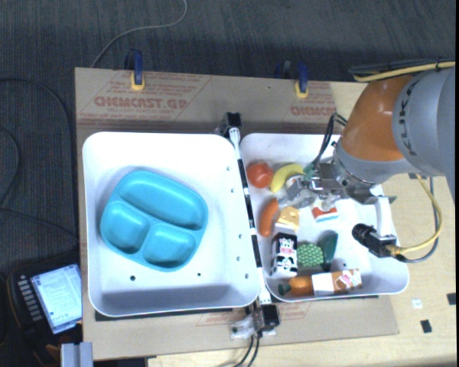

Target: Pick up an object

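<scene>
I cannot tell how the gripper (pixel 312 183) stands; it hangs low in the right bin (pixel 394 280), just beside a yellow banana (pixel 284 176) and a red tomato (pixel 258 174). Toy food fills that bin. The left bin (pixel 107 147) holds 1 blue divided plate (pixel 154 218)

The brown board (pixel 214 90) under the bins is showing red print reading "CHEMCAST GP" along its upper left edge; a second, partly hidden red print near the upper right is starting "CHEMC". The arm (pixel 413 125) is bearing dark letters, seemingly "KUK". Labels on the small cartons are staying too small to read.
</scene>
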Robot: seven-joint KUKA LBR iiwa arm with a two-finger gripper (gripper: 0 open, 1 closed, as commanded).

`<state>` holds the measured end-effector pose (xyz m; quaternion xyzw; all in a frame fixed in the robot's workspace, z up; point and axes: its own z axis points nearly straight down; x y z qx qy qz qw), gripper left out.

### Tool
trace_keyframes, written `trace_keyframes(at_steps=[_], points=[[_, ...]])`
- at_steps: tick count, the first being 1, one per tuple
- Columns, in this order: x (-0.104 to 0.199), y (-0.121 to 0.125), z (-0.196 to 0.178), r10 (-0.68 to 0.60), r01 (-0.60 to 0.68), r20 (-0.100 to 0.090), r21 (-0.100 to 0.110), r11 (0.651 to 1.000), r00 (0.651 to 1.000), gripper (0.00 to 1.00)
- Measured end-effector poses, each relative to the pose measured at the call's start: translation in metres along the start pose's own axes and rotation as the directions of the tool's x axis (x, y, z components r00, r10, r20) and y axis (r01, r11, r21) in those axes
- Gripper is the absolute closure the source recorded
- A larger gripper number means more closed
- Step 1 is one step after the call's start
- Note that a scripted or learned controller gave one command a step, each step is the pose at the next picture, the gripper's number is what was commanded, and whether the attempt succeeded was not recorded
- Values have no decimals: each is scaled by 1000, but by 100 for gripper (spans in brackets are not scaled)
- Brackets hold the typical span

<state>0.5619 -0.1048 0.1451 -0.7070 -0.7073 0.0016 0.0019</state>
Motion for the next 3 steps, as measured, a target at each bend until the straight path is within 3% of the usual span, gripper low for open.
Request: trace_keyframes(at_steps=[1, 2, 3], points=[[6, 9, 45, 1, -1, 1, -15, 1000, 1000, 0], [6, 7, 39, 1, -1, 1, -7, 1000, 1000, 100], [97, -22, -38, -2, 2, 1, -3, 1000, 1000, 100]])
